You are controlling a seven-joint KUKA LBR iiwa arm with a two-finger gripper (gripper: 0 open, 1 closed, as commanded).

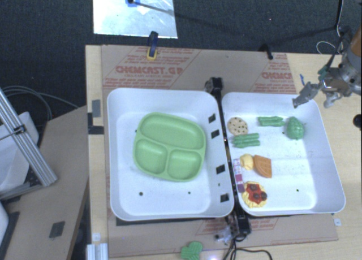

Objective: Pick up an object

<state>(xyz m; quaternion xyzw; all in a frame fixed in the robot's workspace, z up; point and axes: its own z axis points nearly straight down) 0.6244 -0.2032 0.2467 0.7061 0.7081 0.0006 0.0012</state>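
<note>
The right bin (pixel 317 168) holds several toy foods: a chocolate-chip cookie (pixel 237 125), a green pea pod (pixel 270 121), a broccoli piece (pixel 294 128), a bunch of green beans (pixel 246 139), a yellow piece (pixel 246 161), an orange croissant (pixel 262 166) and a pizza slice (pixel 255 194). My gripper (pixel 314 98) hangs at the bin's far right edge, above and to the right of the broccoli. Its fingers are open with nothing between them.
The left bin (pixel 121 185) carries a green divided plate (pixel 169 146). A small purple and white strip (pixel 238 174) lies by the divider between the bins. A green toy (pixel 192 250) lies on the bench in front of the bins.
</note>
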